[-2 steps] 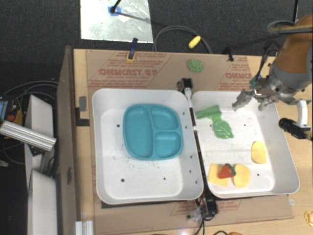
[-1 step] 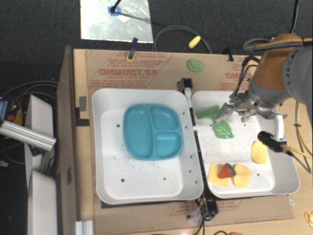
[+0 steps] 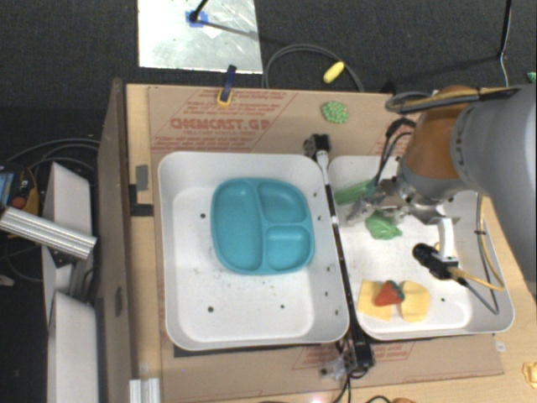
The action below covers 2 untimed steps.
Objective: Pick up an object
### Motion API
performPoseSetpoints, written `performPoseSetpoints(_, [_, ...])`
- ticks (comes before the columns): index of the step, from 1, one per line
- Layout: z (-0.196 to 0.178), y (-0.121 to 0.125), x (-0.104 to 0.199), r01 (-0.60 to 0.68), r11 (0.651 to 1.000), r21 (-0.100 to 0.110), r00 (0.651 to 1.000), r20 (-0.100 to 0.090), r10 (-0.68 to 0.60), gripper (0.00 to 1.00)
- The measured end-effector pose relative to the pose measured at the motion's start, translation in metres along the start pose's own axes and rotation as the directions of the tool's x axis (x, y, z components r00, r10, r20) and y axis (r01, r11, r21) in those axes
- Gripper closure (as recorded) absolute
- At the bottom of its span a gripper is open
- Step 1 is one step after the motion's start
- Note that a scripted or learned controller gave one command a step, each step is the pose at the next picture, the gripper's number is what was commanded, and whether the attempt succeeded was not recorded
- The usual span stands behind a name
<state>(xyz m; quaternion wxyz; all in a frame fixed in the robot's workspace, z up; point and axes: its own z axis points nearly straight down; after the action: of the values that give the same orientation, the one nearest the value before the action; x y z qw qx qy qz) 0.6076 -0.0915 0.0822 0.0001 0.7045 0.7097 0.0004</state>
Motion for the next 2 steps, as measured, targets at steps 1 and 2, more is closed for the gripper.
performPoseSetpoints(1, [-0.004,0.063,-0.005,0.001,1.000,0.000,1.000,0.001,-0.001,0.00])
performPoseSetpoints(2, [-0.002,0.052,-0.018,-0.007,1.000,-0.001,1.000,0.001,0.007,0.00])
